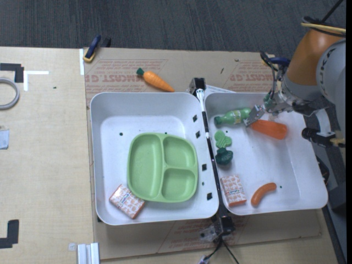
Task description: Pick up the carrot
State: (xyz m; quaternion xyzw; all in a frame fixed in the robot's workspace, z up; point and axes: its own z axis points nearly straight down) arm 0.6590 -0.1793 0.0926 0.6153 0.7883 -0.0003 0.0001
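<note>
The gripper [258, 114] hovers in the right bin [297, 197]; its state cannot be determined. The carrot [155, 80] lies on the desk [44, 164], well apart to the gripper's left, outside both bins. Risk: an orange item [269, 128] just beside the gripper could be grasped by mistake.

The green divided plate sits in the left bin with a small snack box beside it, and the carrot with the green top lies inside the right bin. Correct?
Not quite. The camera view shows the carrot outside both bins, on the cardboard behind the left bin. The green divided plate and snack box are as stated.
</note>
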